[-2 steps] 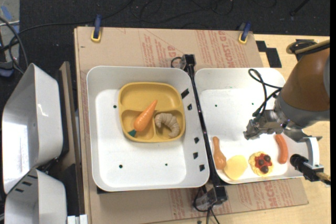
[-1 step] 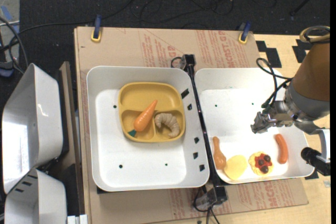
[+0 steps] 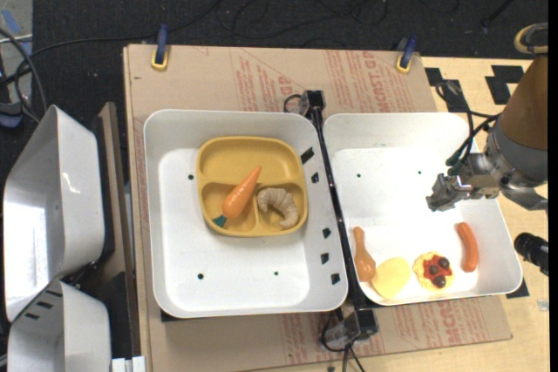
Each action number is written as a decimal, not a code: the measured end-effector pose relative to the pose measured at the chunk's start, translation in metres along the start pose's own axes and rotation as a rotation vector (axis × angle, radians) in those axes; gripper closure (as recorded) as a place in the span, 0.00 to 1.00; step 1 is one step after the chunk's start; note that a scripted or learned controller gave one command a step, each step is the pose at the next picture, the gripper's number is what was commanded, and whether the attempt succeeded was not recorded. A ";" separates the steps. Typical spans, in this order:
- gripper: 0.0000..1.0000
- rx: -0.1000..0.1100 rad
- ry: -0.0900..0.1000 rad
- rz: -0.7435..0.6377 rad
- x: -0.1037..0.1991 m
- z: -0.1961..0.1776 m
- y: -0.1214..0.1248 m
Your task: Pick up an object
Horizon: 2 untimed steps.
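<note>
- Candidate objects sit in the right bin, all below the gripper in the view and none touching it.
- Orange sausage-shaped toy: nearest piece, just below and a little right of the gripper, lying roughly upright along the bin's right side.
- Small yellow round with red and dark bits on top: below the gripper, close to the bin's near rim.
- Pale yellow disc: below and left of the gripper, just beside the topped round.
- Orange drumstick-like piece: further left of the gripper and below it, near the divider between bins, touching or almost touching the pale disc.
- Gripper: dark, hangs over the bare white floor in the right half of the right bin. Nothing visible between its tips. Open or closed: cannot tell at this resolution.
- Arm: enters from the right, orange band above the grey wrist.
- Left bin, well left of the gripper: holds a yellow divided plate with a toy carrot lying tilted across a compartment and a pale shrimp-like piece just right of it.
- Both bins rest on a brown cardboard sheet.
</note>
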State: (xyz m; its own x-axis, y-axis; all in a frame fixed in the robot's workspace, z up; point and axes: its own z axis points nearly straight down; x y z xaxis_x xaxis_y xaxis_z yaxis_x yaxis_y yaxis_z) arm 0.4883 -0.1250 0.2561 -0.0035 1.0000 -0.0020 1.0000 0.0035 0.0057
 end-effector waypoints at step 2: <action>1.00 0.004 0.004 -0.005 0.096 0.008 0.044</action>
State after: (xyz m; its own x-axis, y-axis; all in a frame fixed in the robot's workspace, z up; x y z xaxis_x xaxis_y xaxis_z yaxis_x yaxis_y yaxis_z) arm 0.5318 -0.0285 0.2485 -0.0082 1.0000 0.0014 1.0000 0.0082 0.0015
